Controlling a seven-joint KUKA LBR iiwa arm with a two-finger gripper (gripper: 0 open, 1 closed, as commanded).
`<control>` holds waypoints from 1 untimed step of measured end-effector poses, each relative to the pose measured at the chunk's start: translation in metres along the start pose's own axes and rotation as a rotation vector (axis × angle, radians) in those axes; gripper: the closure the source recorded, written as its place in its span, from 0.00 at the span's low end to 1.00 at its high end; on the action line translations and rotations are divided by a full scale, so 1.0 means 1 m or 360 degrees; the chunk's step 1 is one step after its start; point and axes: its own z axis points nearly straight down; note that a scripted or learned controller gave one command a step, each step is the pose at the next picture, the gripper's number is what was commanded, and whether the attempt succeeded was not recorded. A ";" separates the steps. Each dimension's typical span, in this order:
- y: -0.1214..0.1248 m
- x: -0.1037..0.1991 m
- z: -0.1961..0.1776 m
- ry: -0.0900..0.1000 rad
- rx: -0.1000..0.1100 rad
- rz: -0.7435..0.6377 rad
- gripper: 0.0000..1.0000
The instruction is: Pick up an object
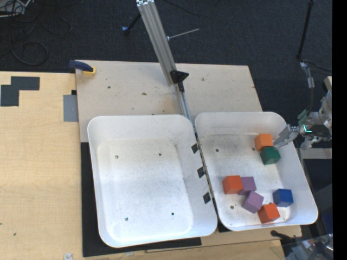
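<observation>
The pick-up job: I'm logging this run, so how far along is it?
Nothing looks done: all seven blocks lie on the floor of the right bin. In hand is only the approach: the gripper sits at that bin's right rim, beside the orange block and the green block, with nothing seen between its fingers. Left: closing on one block and lifting it.

You see: bins (pixel 142 124) – white plastic, smooth, scuffed grey | bench (pixel 217 88) – pale matt wood, speckled | rail (pixel 159 39) – bare ribbed metal | blocks (pixel 233 184) – matt.
</observation>
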 end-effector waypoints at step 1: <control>-0.007 0.005 0.047 0.0002 0.0007 -0.0001 0.00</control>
